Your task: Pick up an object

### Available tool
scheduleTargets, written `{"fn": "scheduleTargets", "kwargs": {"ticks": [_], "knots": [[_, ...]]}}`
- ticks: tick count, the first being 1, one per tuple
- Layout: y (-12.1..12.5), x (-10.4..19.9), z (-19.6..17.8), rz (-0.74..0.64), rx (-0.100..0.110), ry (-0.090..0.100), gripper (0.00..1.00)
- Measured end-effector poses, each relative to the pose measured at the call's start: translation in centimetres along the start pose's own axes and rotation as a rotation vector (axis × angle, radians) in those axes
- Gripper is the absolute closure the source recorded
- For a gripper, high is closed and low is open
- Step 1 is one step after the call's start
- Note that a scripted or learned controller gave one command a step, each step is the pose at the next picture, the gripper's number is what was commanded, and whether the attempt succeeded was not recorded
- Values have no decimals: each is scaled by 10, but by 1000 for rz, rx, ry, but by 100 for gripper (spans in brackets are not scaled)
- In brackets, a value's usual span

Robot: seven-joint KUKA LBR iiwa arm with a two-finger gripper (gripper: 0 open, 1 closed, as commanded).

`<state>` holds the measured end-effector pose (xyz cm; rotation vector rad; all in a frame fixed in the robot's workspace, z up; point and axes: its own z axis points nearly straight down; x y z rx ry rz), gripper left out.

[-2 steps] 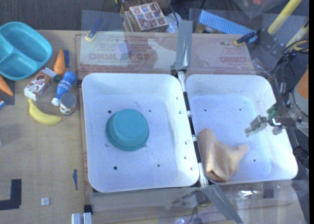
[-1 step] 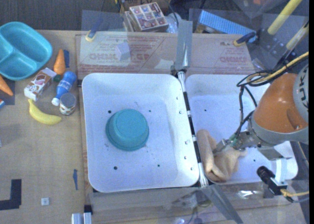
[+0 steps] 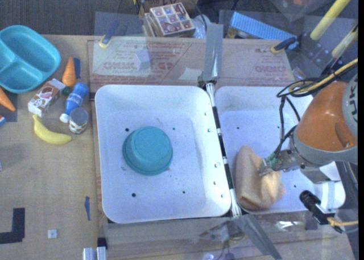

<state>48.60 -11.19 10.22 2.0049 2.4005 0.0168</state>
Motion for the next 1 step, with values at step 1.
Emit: {"fn": "scheduleTargets", "kwargs": {"ticks": [1], "knots": [[81, 22, -154, 234, 18, 1, 100]]}}
